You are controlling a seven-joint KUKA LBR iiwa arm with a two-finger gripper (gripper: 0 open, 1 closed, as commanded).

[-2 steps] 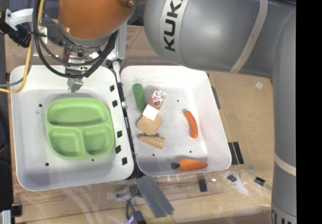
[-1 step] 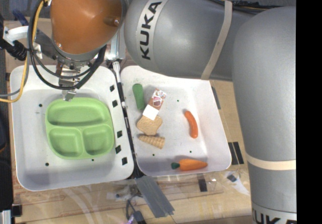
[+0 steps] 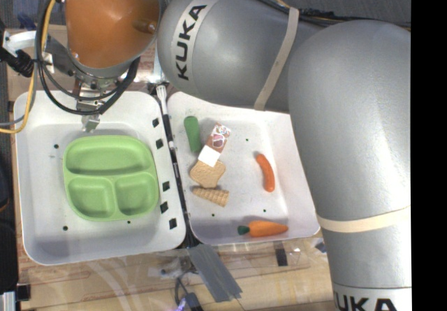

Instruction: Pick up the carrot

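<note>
With the gripper (image 3: pixel 91 119) poised over the left bin's (image 3: pixel 35 233) far edge, its jaw state impossible to tell, move it well right and toward the near rim to the carrot (image 3: pixel 264 229), then descend across its middle.

Two bins (image 3: pixel 28 163) — one carrot (image 3: pixel 264 229)

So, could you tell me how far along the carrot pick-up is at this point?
Nothing looks done yet. The carrot lies flat near the front edge of the right bin, with nothing touching it. In hand: the gripper hangs over the back edge of the left bin, just behind the green tray, a full bin away from the carrot. Left: cross to the right bin, descend, grasp and lift.
</note>
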